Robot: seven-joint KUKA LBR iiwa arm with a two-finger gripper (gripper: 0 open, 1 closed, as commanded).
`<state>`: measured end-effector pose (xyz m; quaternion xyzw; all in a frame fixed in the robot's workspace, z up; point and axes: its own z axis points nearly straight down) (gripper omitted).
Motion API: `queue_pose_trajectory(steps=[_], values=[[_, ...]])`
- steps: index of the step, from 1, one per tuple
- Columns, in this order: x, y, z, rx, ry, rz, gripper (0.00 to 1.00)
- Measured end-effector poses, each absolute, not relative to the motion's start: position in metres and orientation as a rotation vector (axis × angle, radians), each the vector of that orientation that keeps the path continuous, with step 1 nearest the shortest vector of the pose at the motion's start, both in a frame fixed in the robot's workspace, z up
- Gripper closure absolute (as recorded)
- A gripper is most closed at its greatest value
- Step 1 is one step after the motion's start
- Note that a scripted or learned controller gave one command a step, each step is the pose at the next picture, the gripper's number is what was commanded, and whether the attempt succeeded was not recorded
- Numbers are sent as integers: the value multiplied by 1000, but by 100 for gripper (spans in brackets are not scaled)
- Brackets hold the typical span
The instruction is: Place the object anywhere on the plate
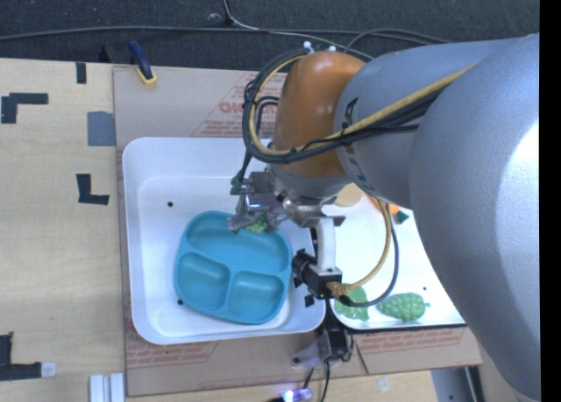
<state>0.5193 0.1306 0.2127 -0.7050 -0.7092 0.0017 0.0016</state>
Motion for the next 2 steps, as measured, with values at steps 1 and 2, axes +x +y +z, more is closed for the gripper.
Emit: queue_pose_trajectory(steps=[1, 2], values=[[517, 135, 217, -2217, -2224, 3, 100], [517, 135, 216, -2218, -2223, 3, 0]])
